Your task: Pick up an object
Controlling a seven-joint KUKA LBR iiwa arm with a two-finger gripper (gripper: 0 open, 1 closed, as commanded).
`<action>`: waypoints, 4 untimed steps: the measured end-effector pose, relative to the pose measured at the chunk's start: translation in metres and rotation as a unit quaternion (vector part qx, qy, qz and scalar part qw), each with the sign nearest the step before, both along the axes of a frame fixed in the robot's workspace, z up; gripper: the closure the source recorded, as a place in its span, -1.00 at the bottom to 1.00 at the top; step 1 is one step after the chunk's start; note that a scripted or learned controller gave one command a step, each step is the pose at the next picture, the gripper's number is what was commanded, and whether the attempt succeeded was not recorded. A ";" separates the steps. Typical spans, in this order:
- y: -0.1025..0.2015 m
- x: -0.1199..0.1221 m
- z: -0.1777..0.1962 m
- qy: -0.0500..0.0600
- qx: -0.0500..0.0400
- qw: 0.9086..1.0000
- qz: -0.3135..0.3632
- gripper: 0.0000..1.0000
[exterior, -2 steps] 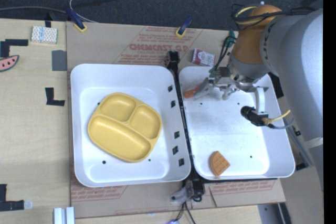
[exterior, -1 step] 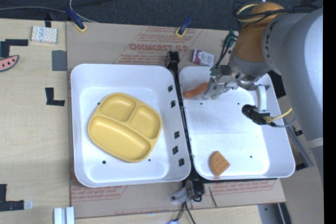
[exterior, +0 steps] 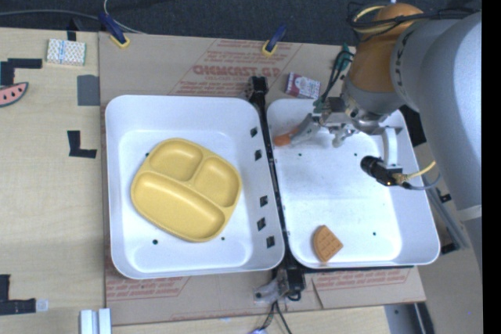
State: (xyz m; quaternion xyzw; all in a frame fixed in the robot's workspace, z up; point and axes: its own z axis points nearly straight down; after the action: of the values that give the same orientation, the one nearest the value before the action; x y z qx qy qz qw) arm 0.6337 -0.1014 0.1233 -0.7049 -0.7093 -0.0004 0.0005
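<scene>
Camera view: tool [exterior: 319, 129] (right bin [exterior: 391, 246]) beside orange piece [exterior: 282, 139].

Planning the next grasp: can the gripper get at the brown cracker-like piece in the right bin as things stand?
Probably yes. The brown piece lies alone on the right bin's floor near its front wall, nothing on or beside it; the gripper sits over the same bin's far end.

The upper rim of the right bin [exterior: 391, 250] is covered by the grey arm [exterior: 446, 74], which is itself cut off by the right edge. The gripper [exterior: 321, 129] is seen as a blurred metal cluster, and the state of its fingers cannot be made out. A small orange object [exterior: 282, 139] by the divider is too small to be identified, and the print on the packet [exterior: 301, 85] above the bins cannot be read.
</scene>
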 end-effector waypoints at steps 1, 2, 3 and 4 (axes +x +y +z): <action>0.004 -0.042 -0.038 -0.001 -0.001 1.000 -0.003 -1.00; 0.004 -0.042 -0.028 -0.002 -0.002 1.000 -0.003 1.00; 0.004 -0.042 -0.028 -0.002 -0.002 1.000 -0.003 -1.00; 0.007 -0.080 -0.037 -0.002 -0.001 1.000 -0.003 -1.00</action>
State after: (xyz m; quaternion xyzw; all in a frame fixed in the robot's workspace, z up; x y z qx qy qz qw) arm 0.5539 -0.0940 0.0863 -0.7069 -0.7073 -0.0011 -0.0023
